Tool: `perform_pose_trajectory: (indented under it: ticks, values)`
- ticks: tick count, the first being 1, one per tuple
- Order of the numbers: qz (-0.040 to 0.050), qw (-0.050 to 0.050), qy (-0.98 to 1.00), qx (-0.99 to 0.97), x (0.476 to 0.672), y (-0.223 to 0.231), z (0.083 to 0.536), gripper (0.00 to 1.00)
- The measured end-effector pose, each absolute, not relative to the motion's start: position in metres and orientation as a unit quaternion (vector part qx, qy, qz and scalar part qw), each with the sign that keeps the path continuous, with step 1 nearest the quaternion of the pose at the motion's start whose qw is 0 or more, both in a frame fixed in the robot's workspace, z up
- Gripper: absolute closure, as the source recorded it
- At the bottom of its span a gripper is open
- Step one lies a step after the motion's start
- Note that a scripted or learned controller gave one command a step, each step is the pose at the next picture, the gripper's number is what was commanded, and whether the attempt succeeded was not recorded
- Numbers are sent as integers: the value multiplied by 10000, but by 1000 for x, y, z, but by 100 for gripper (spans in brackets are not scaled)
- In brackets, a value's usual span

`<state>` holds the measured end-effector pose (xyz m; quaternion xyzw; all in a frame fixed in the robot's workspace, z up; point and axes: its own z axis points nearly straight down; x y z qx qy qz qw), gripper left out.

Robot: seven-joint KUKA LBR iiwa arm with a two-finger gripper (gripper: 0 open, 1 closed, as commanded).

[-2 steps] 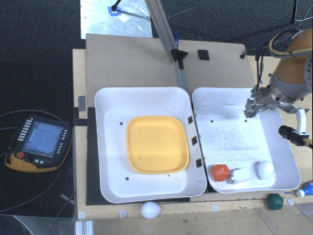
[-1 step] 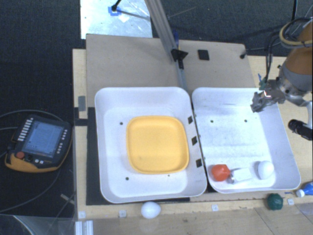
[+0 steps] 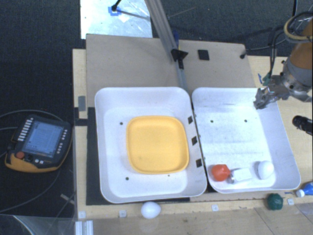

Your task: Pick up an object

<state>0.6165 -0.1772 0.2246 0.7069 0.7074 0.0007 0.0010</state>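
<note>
A yellow square plate (image 3: 158, 144) lies in the middle of the left bin (image 3: 110, 131). In the right bin (image 3: 234, 131), along its near wall, lie a small red-orange object (image 3: 219, 172), a white oblong piece (image 3: 241, 175) and a white ball (image 3: 265, 169). My gripper (image 3: 262, 100) hangs over the right bin's far right corner, well away from those three objects. Nothing shows between its fingers.
A white egg-shaped object (image 3: 151, 210) rests on the bench in front of the left bin. A dark green ball (image 3: 275, 201) and a blue-tipped item (image 3: 304, 191) lie off the right bin's near corner. A teach pendant (image 3: 38, 142) sits at left.
</note>
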Motion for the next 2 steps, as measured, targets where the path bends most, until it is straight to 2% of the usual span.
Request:
perform_pose_trajectory:
  ticks: [2]
  values:
    - [10,1,7086,7056,602,-68,233,100]
